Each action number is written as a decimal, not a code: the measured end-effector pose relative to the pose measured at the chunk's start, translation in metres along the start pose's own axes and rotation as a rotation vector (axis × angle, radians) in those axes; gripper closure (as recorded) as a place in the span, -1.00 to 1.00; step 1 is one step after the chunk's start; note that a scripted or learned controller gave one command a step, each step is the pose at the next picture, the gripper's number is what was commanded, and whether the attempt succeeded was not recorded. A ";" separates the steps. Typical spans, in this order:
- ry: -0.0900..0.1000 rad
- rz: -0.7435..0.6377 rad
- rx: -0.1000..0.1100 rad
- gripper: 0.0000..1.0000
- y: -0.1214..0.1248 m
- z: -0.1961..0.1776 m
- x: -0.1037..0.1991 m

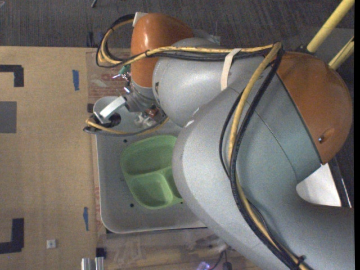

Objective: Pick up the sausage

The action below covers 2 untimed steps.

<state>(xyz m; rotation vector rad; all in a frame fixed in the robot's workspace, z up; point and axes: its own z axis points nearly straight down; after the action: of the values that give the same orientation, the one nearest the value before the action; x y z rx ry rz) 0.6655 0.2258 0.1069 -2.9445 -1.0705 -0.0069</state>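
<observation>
My gripper (146, 116) reaches down into the far end of a white bin (112, 210), just past the rim of a green two-compartment dish (147, 176). A small reddish-brown bit (151, 113) shows right at the gripper's tip; I cannot tell whether it is the sausage. The bulky grey arm (247, 167) with its orange band covers the right part of the bin and whatever lies there.
The green dish takes up the middle of the bin, with bare white floor left of it and in front. A cardboard sheet (45, 151) with black marks and blue tape strips lies left of the bin.
</observation>
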 end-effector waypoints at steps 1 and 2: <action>0.007 0.407 -0.008 1.00 -0.004 0.019 -0.006; -0.005 0.455 -0.007 1.00 -0.003 -0.044 -0.008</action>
<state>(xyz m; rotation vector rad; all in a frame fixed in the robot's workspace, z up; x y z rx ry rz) 0.6581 0.2225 0.1511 -3.1174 -0.3803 -0.0001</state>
